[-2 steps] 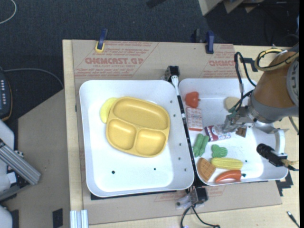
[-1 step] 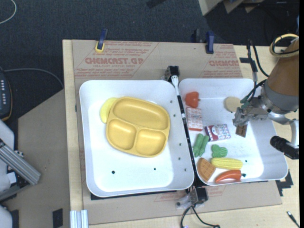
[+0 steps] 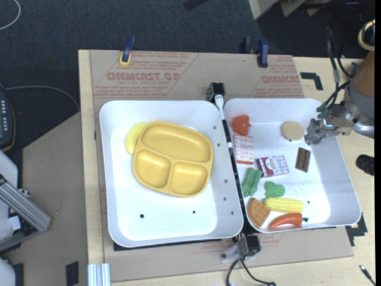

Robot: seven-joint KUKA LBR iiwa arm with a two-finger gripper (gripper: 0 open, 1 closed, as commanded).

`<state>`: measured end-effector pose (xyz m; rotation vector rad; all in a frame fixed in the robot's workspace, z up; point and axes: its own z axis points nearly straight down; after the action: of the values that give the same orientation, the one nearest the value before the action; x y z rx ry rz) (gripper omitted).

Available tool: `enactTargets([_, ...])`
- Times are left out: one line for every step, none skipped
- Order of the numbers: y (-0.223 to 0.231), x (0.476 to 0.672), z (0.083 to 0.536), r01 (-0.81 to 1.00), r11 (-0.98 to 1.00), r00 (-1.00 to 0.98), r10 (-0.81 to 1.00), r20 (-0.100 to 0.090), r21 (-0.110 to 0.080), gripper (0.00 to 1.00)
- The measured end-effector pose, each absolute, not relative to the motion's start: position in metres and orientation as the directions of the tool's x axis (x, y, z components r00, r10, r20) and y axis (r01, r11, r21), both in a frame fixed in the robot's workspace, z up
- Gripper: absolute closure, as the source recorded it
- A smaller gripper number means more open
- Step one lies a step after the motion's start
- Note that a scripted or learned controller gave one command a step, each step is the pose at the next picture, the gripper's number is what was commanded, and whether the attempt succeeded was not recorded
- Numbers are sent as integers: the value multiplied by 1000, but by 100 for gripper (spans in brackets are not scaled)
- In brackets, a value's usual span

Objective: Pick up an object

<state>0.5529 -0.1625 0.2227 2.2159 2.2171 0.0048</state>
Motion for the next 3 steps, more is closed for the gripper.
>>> enactTargets([-163, 553, 225, 1000, 1, -1, 1000, -1, 3, 100])
enactTargets([-125, 589, 215, 1000, 4, -4, 1000, -2, 4, 100])
enactTargets([-83, 621, 231, 1000, 6, -6, 1000, 0, 6, 100])
